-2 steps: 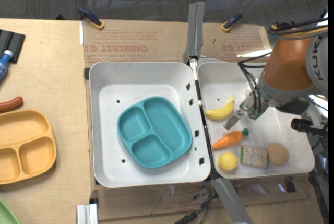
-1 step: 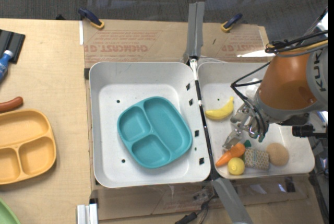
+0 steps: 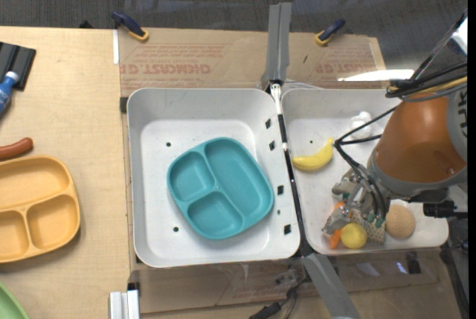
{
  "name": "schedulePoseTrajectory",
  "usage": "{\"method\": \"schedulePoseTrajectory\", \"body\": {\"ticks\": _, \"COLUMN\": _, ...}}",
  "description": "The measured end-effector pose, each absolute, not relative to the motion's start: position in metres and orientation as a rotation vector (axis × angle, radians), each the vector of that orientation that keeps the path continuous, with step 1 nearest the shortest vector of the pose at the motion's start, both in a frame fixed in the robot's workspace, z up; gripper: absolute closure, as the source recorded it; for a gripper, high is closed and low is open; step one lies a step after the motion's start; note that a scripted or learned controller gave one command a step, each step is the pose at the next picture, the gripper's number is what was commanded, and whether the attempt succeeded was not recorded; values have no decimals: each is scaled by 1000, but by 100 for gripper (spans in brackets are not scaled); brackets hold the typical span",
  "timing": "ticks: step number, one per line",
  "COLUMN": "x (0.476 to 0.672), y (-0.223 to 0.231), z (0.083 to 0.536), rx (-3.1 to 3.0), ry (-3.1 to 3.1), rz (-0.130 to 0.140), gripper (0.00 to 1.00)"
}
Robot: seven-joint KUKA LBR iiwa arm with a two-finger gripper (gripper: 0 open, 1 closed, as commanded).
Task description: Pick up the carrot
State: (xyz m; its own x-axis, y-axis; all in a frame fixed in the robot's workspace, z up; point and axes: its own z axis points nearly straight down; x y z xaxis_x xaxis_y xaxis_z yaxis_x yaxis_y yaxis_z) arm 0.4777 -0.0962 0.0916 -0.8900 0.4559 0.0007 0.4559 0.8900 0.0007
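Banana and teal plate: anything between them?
In the camera view, the banana and the teal plate sit in separate bins; between them lie bare white floor and the bins' adjoining walls.

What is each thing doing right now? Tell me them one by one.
Teal plate: flat in the left bin, nothing on it.
Banana: lying in the right bin.
Carrot: lying by the hand, partly hidden.
Lemon: resting beside the carrot.
Tan ball: resting near the front wall.
Hand: low over the carrot.
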Motion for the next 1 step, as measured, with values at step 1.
{"method": "schedulePoseTrajectory", "body": {"ticks": 1, "x": 479, "y": -152, "z": 92, "rx": -142, "ry": -3142, "rz": -1, "gripper": 0}}
